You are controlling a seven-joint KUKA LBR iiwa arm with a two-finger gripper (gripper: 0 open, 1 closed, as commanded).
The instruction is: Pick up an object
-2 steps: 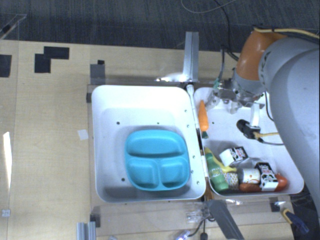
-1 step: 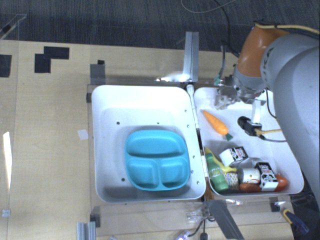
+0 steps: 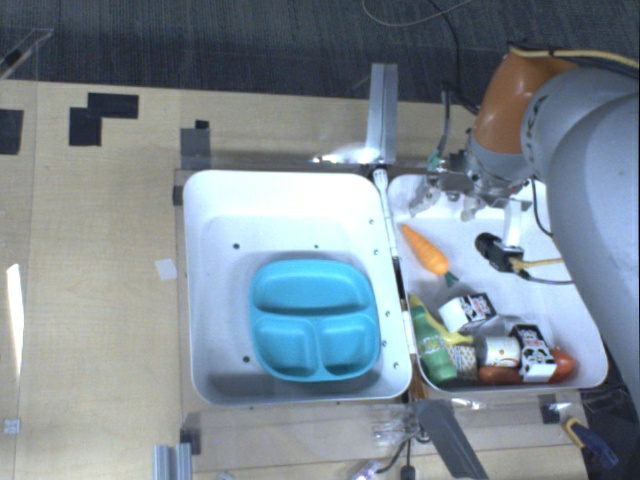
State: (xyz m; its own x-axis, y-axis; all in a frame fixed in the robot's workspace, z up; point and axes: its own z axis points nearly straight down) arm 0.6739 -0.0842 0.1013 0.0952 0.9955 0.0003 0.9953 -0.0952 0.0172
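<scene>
Right bin (image 3: 572,298): my gripper (image 3: 463,196) hangs over its far end, above bare white floor. Cannot tell whether it is spread or pressed together; the wrist hides that.

Carrot (image 3: 427,251) lies on the bin floor just near-left of the gripper, tilted, tip pointing far-left, apart from the other items.

The rest are bunched in the near end of the same bin: green bottle (image 3: 430,336) along the left wall, a small black-and-white pack (image 3: 468,311) beside it, a can (image 3: 497,349) near of that, and a second black-and-white pack (image 3: 535,353) to the can's right. A red item (image 3: 568,366) lies under these against the near wall; cannot tell what it is.

Left bin (image 3: 215,268): blue tray (image 3: 314,318) with three compartments, lying flat toward the near-right part.

Both bins sit side by side on the table (image 3: 90,298).
</scene>
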